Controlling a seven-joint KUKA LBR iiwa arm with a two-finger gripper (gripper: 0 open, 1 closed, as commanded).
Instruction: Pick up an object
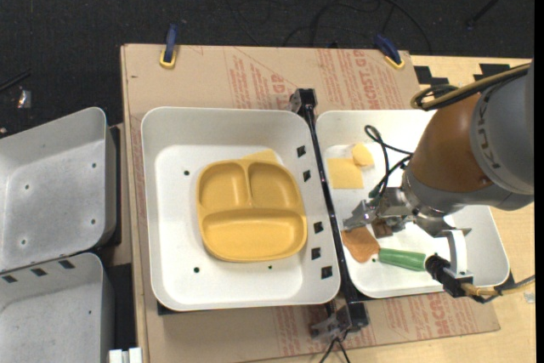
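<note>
Brown is the colour of the flat piece (361, 246) that is seen in the right bin (489, 255), toward the table's near edge. Its outline is irregular, and its long axis runs slantwise from the divider between the bins toward the table's near right corner. Just beside it, on the side of the table's right edge, a green stick (401, 258) is laid almost parallel to the near edge, its right end dipped slightly toward that edge; whether the two touch cannot be told. Toward the far edge in the same bin, a pale yellow slice (344, 173) is laid flat close to the divider, and a smaller yellow chunk (363, 154) is set just beside its far right corner. The arm (463, 153) is reached in from the table's right edge and bent over the right bin, with its orange band uppermost and the wrist angled down toward the divider. The end effector (374, 218) is placed over the far end of the flat piece, close to it or touching it; contact cannot be confirmed, and how far it is open cannot be told. The left bin (161, 183) is occupied by a yellow divided plate (252, 211), set near its middle, with two small compartments toward the far edge and one wide compartment toward the near edge.
</note>
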